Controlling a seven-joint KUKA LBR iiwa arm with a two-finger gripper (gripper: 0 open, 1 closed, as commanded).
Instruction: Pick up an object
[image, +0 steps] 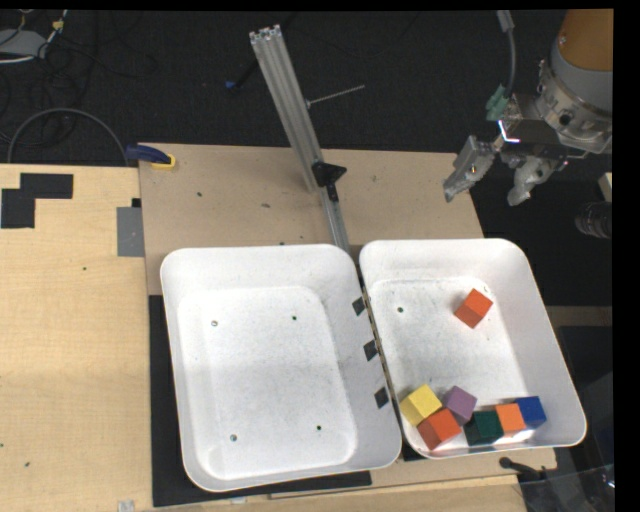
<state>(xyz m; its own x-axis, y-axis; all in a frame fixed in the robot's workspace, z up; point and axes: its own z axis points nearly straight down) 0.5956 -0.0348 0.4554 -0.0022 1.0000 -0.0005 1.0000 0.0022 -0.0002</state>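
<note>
My gripper hangs high above the bench's far right, beyond the back edge of the right bin. Its two fingers are spread apart with nothing between them. In the right bin an orange block lies alone toward the back. Along that bin's front edge sits a cluster: a yellow block, a purple block, a red-orange block, a dark green block, an orange block and a blue block.
The left bin lies beside the right one, joined by black clips. A slanted aluminium rail rises behind the bins. The wooden bench stretches left, with a blue-and-yellow item at its back edge.
</note>
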